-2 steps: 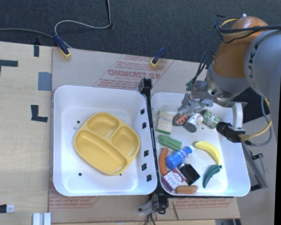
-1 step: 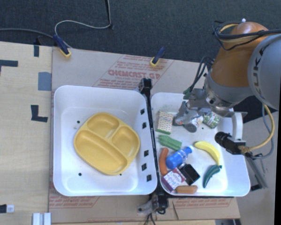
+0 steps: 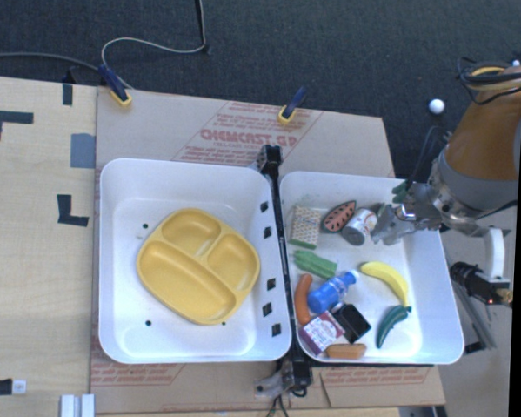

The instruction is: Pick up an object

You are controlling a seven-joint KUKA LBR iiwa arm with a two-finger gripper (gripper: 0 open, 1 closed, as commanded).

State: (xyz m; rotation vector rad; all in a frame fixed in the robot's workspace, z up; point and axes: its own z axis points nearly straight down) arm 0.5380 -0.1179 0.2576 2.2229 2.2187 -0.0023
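The small can (image 3: 359,227) lies on its side in the right bin (image 3: 439,282), toward that bin's 12 o'clock edge, just at 9 o'clock of the gripper (image 3: 388,226), whose open-or-closed state I cannot tell, long axis roughly 10-to-4.

Evenly and brightly lit from above, without hard shadows. Faint soft shading along the inner walls of the two white bins (image 3: 109,265), and under the yellow divided plate (image 3: 198,264). Mild glare on the bin floors, washing out detail. Slightly soft throughout, coarse in resolution; small toys in the right bin (image 3: 444,283) smeared, labels unreadable.
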